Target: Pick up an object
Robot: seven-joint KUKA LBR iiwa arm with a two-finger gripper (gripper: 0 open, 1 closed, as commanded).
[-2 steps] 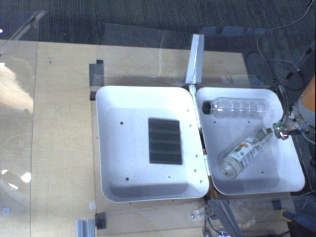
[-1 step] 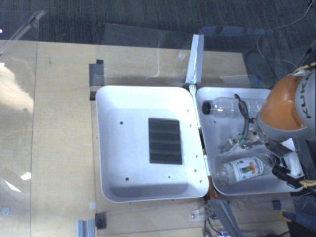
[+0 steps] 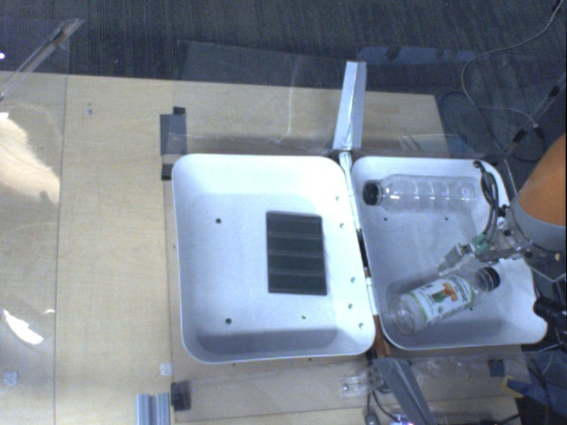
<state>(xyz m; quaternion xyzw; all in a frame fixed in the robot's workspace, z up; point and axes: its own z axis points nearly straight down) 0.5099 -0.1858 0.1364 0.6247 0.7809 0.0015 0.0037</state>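
Clear labelled bottle [image 3: 440,298] lies unlifted near the right bin's [image 3: 390,237] front edge; gripper [image 3: 468,253] above it, grip indiscernible.

The 2 bins are white: the left bin [image 3: 204,264] carries a dark grey panel [image 3: 297,252] crossed by faint horizontal ribs at its middle. Right of that panel, the right bin [image 3: 399,237] holds 2 clear bottles: one [image 3: 421,191] with a black cap, one [image 3: 440,298] with a white label printed in green and orange. The bench [image 3: 106,282] is pale wood.
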